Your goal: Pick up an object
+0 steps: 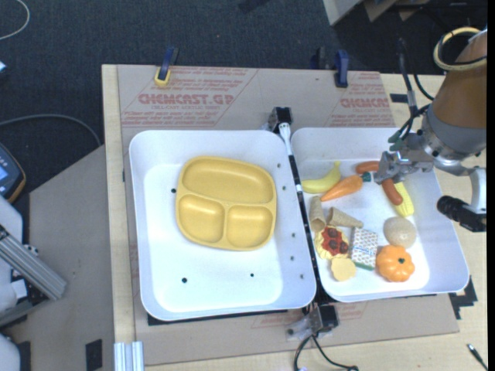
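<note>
Hovering over toy food — gripper (390, 168) above the right bin (456, 273).
Fingers' opening unclear; carrot (343, 188) looks light, stiff, slippery — grip mid-body.

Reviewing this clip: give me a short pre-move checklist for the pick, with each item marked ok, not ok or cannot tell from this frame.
1. Gripper over the right bin, where the toys lie: ok.
2. Fingers open for a grasp: cannot tell.
3. Nothing already held: cannot tell.
4. Target close by: ok, the carrot and hot dog lie beside the gripper.
5. Target free of neighbours: not ok, the carrot touches the banana.
6. Yellow plate in the left bin, away from the arm: ok.
</note>
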